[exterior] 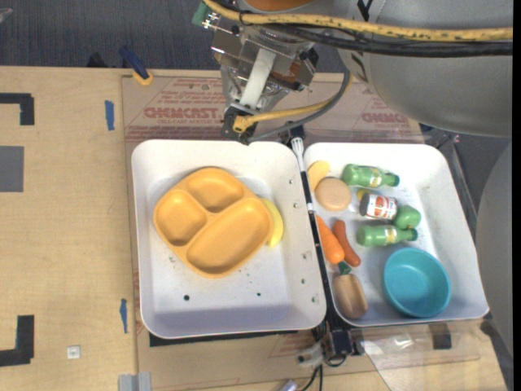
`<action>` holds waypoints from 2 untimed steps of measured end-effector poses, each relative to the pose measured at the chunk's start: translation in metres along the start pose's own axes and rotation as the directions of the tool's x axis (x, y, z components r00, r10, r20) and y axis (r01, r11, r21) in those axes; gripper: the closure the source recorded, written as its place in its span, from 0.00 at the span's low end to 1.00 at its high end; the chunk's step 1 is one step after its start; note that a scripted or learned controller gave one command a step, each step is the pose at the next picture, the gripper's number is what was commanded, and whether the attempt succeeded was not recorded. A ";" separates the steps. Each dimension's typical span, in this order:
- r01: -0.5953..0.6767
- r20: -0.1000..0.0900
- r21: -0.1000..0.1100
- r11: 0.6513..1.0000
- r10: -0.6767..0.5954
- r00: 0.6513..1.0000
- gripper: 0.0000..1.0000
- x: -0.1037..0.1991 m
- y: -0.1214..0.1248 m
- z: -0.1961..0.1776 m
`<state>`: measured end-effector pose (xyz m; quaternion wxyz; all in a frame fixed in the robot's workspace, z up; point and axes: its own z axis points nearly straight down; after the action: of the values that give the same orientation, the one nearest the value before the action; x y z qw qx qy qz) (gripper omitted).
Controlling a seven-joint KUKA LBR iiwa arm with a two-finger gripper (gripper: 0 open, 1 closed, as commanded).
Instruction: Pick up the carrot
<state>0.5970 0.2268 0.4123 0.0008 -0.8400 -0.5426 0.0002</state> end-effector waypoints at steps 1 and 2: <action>0.051 0.000 0.001 0.999 -0.051 0.999 1.00 -0.044 -0.086 0.006; 0.258 0.009 0.012 0.966 -0.258 0.966 1.00 -0.052 -0.109 0.167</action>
<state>0.4764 0.2242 0.2451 0.0022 -0.7623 -0.6471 0.0074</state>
